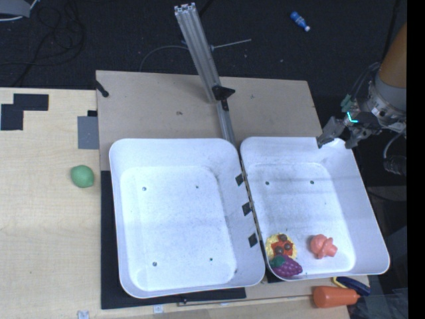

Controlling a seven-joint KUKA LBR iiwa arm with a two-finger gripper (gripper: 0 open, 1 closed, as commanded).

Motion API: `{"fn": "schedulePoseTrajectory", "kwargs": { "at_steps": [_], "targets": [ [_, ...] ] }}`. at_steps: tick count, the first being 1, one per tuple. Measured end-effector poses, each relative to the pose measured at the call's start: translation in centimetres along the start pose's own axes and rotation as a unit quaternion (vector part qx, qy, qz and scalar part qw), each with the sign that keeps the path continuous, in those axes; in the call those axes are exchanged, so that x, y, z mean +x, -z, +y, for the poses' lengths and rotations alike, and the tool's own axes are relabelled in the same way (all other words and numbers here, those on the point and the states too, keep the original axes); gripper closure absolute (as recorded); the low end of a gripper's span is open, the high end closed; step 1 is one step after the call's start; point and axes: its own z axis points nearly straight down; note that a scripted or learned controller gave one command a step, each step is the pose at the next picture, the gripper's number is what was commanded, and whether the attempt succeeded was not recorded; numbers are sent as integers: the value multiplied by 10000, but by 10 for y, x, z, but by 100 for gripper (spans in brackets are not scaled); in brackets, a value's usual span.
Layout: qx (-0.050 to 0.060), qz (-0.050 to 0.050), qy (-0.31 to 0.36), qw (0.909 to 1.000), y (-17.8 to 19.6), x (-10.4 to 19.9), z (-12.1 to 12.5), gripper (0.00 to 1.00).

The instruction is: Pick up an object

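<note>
In the right bin (302, 178), near its front edge, lie a pink toy (323, 246), a yellow and red toy (279, 246) and a purple grape bunch (288, 267) touching it. My gripper (337, 140) hovers over the far right corner of this bin, well away from the toys. It is open, with nothing between its fingers. A small teal light glows on the wrist above it.
The left bin (172, 211) stands beside the right one. A green ball (82, 176) rests on the bench to the left. An orange object (334, 296) lies outside the right bin's front edge. A metal rail (204, 58) slants down to the bins' divide.
</note>
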Motion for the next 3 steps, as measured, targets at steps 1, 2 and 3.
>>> {"fn": "schedulePoseTrajectory", "kwargs": {
  "at_steps": [1,2,3],
  "targets": [
    [0,0,0,10000,0,0,0,0],
    [17,3,2,10000,-43,1,-4,0],
    [22,5,3,10000,-98,1,5,0]
  ]
}}
